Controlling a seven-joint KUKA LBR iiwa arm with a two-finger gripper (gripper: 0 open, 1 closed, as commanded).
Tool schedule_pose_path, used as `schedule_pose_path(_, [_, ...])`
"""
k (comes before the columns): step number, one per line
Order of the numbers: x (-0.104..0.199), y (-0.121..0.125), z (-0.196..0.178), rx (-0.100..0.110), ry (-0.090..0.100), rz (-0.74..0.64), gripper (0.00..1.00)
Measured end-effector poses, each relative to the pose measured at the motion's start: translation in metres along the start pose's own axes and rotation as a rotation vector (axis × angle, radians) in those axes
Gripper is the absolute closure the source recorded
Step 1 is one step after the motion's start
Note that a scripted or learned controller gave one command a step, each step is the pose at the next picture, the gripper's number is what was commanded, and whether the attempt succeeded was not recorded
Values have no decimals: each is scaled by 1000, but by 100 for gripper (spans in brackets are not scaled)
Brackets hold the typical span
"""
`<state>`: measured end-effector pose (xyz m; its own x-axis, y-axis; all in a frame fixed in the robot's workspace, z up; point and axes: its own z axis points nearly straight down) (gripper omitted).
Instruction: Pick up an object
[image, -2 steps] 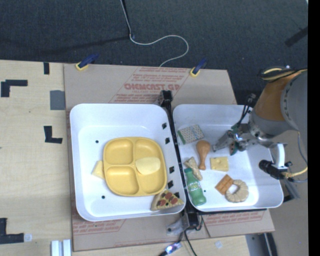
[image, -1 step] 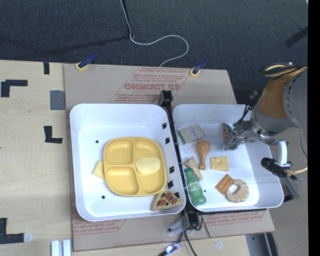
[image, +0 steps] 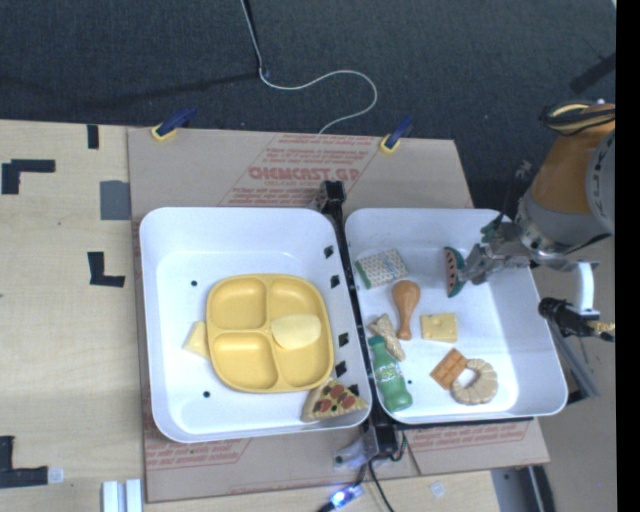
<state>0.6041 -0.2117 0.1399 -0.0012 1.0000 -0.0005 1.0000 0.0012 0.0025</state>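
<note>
While the scene was read from left to right, the left bin was found to hold a yellow plate with a pale disc in one compartment, a yellow wedge tucked against the plate's left edge, and a pizza slice near the front right corner. In the right bin were seen a green bottle along the left wall, a patterned cracker, a drumstick, a cheese square, a brown wafer and a ring pastry. A watermelon slice stood just left of the gripper, near the bin's rear; it was judged the likeliest target. Whether the gripper was clenched or released could not be told, and nothing was seen between its parts.

The slice was judged to be light, rigid toy plastic, smooth and liable to slip; a hold across its thin flat faces, near the middle, would be advised.

Both bins rested on cardboard clipped to a wooden worktop marked with black tape, with dark carpet and a white cable behind.
</note>
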Motion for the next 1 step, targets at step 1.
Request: schedule_pose_path(1, [0, -3, -44, -1, 0, 0, 100])
